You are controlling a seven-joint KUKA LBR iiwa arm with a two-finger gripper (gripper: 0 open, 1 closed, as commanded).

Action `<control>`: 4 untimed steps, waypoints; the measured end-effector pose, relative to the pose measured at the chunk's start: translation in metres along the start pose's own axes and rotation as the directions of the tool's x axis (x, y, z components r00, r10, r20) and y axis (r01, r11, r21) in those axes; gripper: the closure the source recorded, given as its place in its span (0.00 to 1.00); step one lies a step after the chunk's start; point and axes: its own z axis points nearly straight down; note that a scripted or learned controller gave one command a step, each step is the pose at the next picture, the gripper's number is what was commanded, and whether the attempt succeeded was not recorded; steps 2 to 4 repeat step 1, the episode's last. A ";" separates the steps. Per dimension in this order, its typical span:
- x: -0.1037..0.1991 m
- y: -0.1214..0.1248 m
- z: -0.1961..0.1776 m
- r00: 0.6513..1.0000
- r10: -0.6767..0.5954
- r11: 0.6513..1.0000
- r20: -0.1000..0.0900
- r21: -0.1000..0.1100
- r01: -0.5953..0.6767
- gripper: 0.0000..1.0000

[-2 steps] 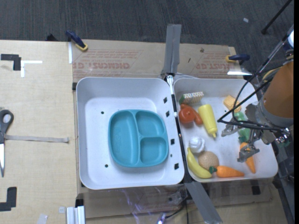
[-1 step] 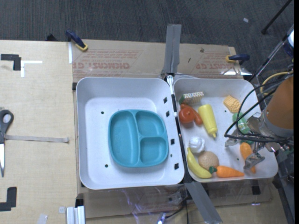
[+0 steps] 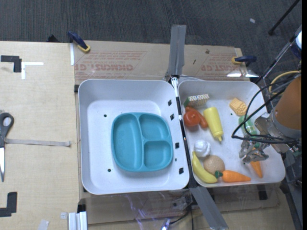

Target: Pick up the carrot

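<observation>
While two bins [image 3: 86, 128] sit together, one carrot [image 3: 235, 177] shows.

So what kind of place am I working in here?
Probably a robot lab bench, not a kitchen: two white bins clamped over cardboard on a plywood top, toy food like the carrot and banana, and scissors lying nearby.
</observation>
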 end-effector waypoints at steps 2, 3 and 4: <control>-0.023 0.043 -0.057 0.999 0.051 0.999 -0.003 -0.003 -0.051 1.00; -0.023 0.043 -0.057 0.999 0.051 0.999 -0.003 -0.003 -0.051 1.00; -0.023 0.043 -0.057 0.999 0.051 0.999 -0.003 -0.003 -0.051 1.00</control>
